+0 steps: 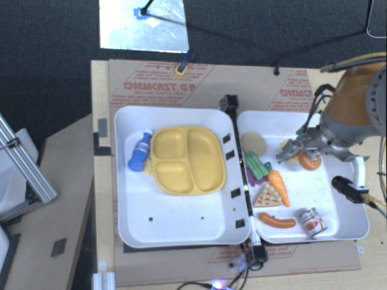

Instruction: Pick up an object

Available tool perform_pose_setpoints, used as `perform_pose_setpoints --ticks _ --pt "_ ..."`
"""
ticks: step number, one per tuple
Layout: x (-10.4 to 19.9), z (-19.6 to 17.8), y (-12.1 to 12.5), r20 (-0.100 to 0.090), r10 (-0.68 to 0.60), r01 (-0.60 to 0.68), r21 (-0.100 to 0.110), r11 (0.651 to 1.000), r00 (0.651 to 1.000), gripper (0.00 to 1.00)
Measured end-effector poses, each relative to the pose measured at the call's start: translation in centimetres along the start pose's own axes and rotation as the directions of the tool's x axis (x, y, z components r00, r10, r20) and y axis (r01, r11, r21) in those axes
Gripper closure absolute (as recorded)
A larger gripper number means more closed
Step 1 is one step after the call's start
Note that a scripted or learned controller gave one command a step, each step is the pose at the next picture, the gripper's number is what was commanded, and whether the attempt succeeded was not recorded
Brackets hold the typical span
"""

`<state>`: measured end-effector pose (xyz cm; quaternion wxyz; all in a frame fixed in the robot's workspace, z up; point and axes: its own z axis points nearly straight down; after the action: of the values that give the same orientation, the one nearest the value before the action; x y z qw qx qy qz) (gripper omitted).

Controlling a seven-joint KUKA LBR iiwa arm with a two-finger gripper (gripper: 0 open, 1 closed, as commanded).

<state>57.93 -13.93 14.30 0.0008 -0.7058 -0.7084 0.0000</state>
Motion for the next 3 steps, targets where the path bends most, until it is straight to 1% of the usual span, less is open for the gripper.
perform_pose_setpoints --ticks 1,2,3 --pt "0.0 4.9 0.1 0.002 0.003 -0.003 -0.003 1.0 1.0 0.0" --pt "-0.1 3.7 0.3 0.004 0.002 -0.002 -0.009 1.0 1.0 1.0" --pt "-0.6 -2.6 0.0 0.003 0.003 -0.003 -0.007 1.0 1.0 1.0"
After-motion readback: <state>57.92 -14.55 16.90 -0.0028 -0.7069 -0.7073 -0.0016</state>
